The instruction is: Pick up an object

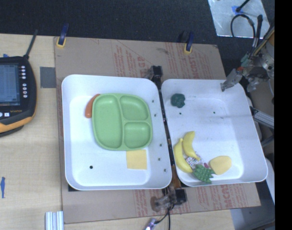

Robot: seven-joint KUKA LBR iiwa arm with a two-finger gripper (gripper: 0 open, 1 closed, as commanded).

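The right bin holds a dark green broccoli piece near its far left corner. Along its near edge lie two yellow bananas, a small green leafy toy and a yellow lemon-like piece. In the left bin a green divided plate lies with an orange-red sausage-like piece tucked at its left edge. A yellow cheese square sits in front of the plate. My gripper hangs over the right bin's far right corner, apart from every object.
A tablet-like pendant with an orange casing rests on the bench at the left. Clamps hold the cardboard sheet at the back. Cables and arm hardware crowd the upper right.
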